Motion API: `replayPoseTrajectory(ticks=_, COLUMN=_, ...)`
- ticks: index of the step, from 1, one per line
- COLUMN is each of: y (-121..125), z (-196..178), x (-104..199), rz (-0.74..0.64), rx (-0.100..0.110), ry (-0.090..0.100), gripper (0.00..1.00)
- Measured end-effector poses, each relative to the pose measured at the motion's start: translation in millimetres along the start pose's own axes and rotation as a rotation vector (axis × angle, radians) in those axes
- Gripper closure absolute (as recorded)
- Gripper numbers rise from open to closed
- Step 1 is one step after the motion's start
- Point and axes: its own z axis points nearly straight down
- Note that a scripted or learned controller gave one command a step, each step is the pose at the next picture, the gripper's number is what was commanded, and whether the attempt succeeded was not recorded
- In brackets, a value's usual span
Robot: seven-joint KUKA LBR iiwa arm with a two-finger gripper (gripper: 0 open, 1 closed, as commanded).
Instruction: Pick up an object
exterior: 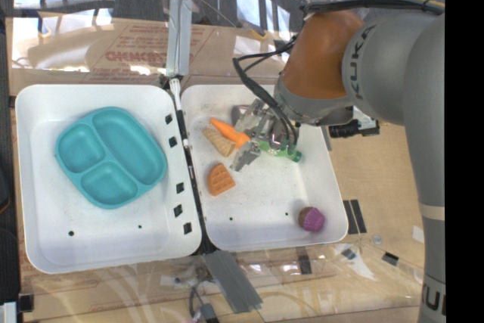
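Orange and tapered, the carrot lay in the right bin, just at nine o'clock of the gripper, beside a tan cone piece. Whether the fingers gripped anything could not be told. A waffle-like piece sat at six o'clock, a purple ball at four; a teal divided plate filled the left bin
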Motion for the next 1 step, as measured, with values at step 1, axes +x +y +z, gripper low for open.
replayPoseTrajectory(ticks=1, y=16.0, z=70.8, x=-9.2, rz=0.539, rx=0.000, ry=0.001, gripper=0.00)
